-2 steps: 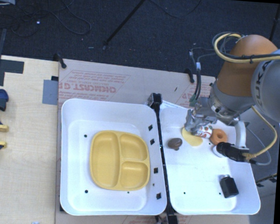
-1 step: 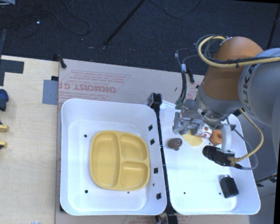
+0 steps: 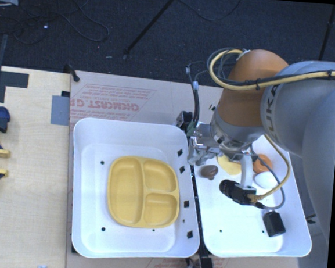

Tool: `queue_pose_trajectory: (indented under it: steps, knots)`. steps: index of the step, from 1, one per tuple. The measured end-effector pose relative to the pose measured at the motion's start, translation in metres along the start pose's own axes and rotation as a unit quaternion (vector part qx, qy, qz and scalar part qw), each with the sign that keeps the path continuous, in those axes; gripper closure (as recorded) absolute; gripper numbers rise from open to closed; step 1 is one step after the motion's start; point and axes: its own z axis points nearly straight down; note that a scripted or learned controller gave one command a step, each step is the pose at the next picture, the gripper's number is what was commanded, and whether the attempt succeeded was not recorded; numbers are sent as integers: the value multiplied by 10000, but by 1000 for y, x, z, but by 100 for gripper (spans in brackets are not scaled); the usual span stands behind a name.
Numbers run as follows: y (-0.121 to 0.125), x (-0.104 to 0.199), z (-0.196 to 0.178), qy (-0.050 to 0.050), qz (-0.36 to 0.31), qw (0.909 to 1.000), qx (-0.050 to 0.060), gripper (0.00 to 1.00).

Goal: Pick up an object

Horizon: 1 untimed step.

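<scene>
My gripper (image 3: pixel 203 157) hangs low over the far left corner of the right bin (image 3: pixel 245 242), close to the wall between the two bins. A small brown rounded object (image 3: pixel 209 171) lies on the bin floor just in front of the gripper's tip, and I cannot tell whether they touch. To the right of it are a flat yellow piece (image 3: pixel 230 166), an orange object (image 3: pixel 263 163) and a white rounded object (image 3: pixel 264 180), all partly hidden by the arm. Nothing shows between the gripper's parts.
A yellow divided plate (image 3: pixel 144 191) lies in the middle of the left bin (image 3: pixel 90 153). A small black block (image 3: pixel 274 223) rests near the right bin's front right. The grey arm and its orange band (image 3: pixel 246 102) cover that bin's far side.
</scene>
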Motion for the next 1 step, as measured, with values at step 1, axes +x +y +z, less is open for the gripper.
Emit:
queue_pose_trajectory:
  steps: [1]
  knots:
    - [-22, 49, -4, 2, -8, 10000, 4, 100]
